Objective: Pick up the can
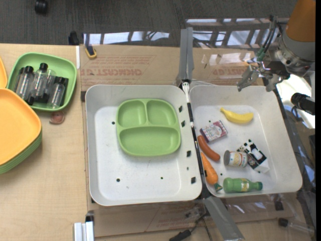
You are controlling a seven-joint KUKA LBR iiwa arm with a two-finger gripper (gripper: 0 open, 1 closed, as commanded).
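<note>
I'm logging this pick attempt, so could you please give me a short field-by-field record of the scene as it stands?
target: can, lying on its side in the right bin
can's neighbours: green bottle just below it, black-and-white box to its right, sausage to its left
also in right bin: banana, carrot
left bin: green divided plate
gripper: above the right bin's far edge, well away from the can, holding nothing

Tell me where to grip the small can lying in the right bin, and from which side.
Grip the small tan can across its round middle, coming straight down from above. It lies on its side, its ends pointing left and right, with a black-and-white packet against its right end.
</note>
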